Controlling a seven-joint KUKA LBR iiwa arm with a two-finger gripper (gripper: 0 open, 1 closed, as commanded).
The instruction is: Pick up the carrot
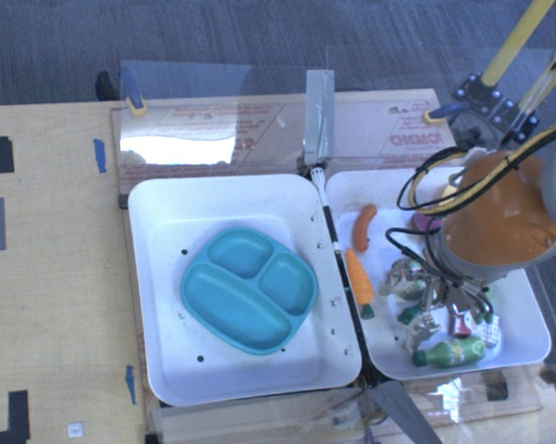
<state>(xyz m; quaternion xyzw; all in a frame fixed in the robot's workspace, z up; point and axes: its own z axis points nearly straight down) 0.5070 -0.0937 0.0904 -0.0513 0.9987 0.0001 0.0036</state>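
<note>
Green plastic bottle (452, 351) lies beside hand (444, 302); hand state cannot tell. Orange tapered carrot (358, 277) lies apart from hand, unlifted. Pick remains.

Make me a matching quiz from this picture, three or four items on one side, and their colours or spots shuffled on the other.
Things:
1. divided plate
2. carrot
3. sausage
4. bottle

Descriptions:
A. green, near the right bin's front edge
B. orange, along the right bin's left wall
C. teal, in the left bin
D. reddish, towards the right bin's back, beyond the carrot

Pairs: 1-C, 2-B, 3-D, 4-A
</note>
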